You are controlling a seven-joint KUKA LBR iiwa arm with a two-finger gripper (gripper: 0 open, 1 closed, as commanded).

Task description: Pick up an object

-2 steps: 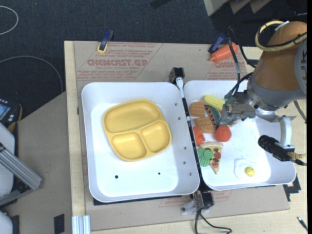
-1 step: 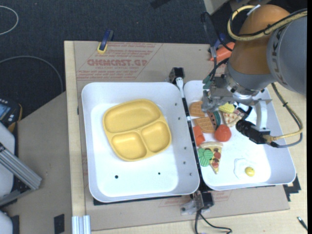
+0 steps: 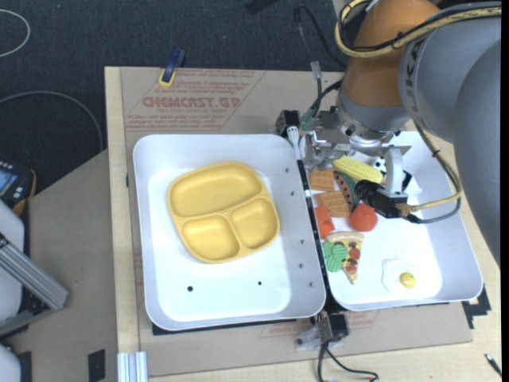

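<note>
Toy food lies heaped in the right bin; the gripper hangs just above it, its grip impossible to tell. Nothing looks lifted.

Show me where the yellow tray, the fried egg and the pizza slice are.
yellow tray (image 3: 223, 211), camera view, centre where its compartments meet
fried egg (image 3: 406, 278), camera view, on the yolk
pizza slice (image 3: 347, 255), camera view, middle of the slice

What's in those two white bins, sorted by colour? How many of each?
Yellow: 2, divided plate and corn
Red: 1, tomato
Brown: 1, waffle
White: 1, fried egg
Mixed colours: 1, pizza slice
Total: 6, though the arm hides part of the right bin.
</note>
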